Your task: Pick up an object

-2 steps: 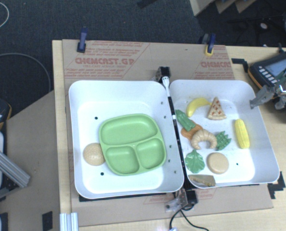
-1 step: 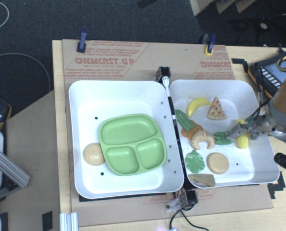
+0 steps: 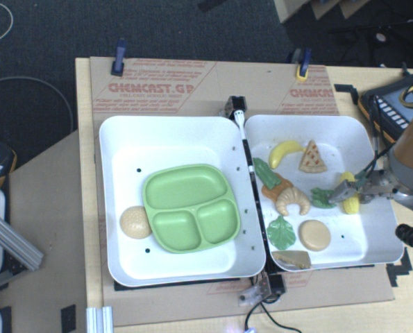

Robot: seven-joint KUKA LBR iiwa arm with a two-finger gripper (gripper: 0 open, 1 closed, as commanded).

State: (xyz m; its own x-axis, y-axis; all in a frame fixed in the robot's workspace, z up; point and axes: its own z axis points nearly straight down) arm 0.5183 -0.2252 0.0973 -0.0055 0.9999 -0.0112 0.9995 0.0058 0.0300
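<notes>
In the right bin (image 3: 373,252) lie a yellow banana (image 3: 284,152), a pizza slice (image 3: 312,158), a carrot with green top (image 3: 271,177), a croissant (image 3: 293,200), a green leaf (image 3: 282,232), a round tan bun (image 3: 315,234) and a flat tan piece (image 3: 291,259) at the front edge. My gripper (image 3: 348,191) hangs low over the bin's right part, reaching in from the right. It sits directly above a small yellow object (image 3: 350,205) and next to a dark green leafy piece (image 3: 322,197). The gripper body hides part of the yellow object.
The left bin (image 3: 116,158) holds a green divided plate (image 3: 190,207) and a round tan cookie (image 3: 134,222) to the plate's left. A black divider (image 3: 249,168) runs between the bins. Blue and yellow clamps stand at the board's far edge.
</notes>
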